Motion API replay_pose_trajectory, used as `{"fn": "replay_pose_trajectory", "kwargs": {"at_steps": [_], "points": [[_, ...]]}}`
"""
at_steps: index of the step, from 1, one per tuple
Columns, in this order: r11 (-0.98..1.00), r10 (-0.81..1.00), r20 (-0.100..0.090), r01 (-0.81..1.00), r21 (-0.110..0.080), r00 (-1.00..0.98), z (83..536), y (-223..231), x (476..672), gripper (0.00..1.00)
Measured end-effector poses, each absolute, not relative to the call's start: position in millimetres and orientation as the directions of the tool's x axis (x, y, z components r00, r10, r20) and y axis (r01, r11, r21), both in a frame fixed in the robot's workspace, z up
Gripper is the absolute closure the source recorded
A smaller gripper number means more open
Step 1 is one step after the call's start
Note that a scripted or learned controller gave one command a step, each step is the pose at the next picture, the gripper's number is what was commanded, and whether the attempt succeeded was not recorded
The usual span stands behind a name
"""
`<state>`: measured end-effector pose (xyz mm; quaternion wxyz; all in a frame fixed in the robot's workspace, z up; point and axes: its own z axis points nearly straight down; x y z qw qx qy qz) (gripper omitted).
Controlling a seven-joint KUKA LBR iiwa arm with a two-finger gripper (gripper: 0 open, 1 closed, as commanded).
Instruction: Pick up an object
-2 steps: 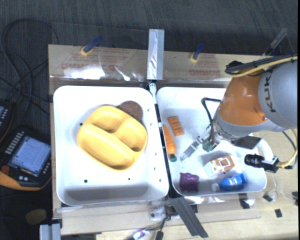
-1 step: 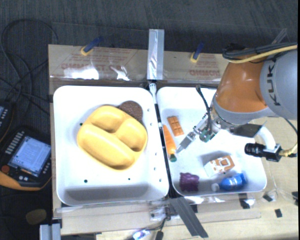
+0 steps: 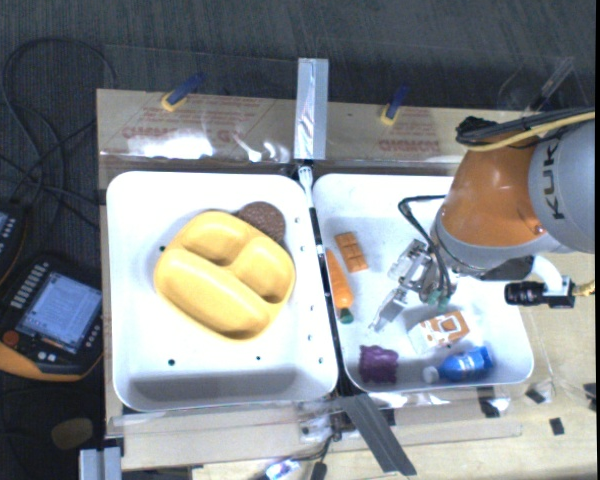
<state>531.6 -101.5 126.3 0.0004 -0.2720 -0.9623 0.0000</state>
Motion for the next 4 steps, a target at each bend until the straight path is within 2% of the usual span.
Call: {"fn": "replay_pose_trajectory", "kwargs": {"at_steps": [1,2,3,4], "points": [[0.79,0.613,-0.006,0.613,0.005,-0.79,88.9,-112.4,603.8,0.0],[0.789,0.614,-0.012,0.614,0.012,-0.789,100.6,-111.8,606.2,1.0],[0.769,0.639,-0.001,0.639,0.001,-0.769,183.7,-34.8,591.9,1.0],[0.766,0.643,-0.002,0.643,0.0,-0.766,208.9,-81.2,616.6,1.0]]}}
